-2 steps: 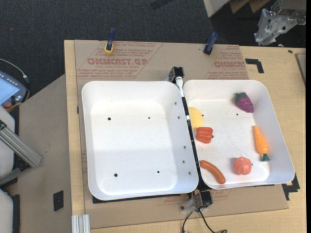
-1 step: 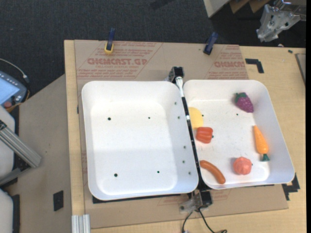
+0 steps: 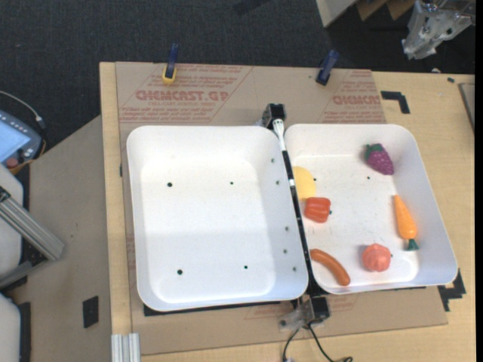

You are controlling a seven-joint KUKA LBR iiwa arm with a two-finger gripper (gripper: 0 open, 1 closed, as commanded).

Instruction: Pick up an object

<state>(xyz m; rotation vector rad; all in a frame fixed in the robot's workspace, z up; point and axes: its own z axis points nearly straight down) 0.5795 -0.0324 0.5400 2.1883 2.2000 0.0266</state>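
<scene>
Pincer (image 3: pixel 436 23) sits way up top right, off the desk (image 3: pixel 226 81), can't tell its state. Right bin (image 3: pixel 423 164) holds smooth plastic food: grapes (image 3: pixel 379 158), carrot (image 3: pixel 405 218), pepper (image 3: pixel 317 209), sausage (image 3: pixel 330 266), strawberry (image 3: pixel 376 257), nothing crowding them.

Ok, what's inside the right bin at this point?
The right bin holds purple grapes, a carrot, a strawberry, a sausage, a red pepper and a yellow piece, partly covered by the bin edge.
</scene>
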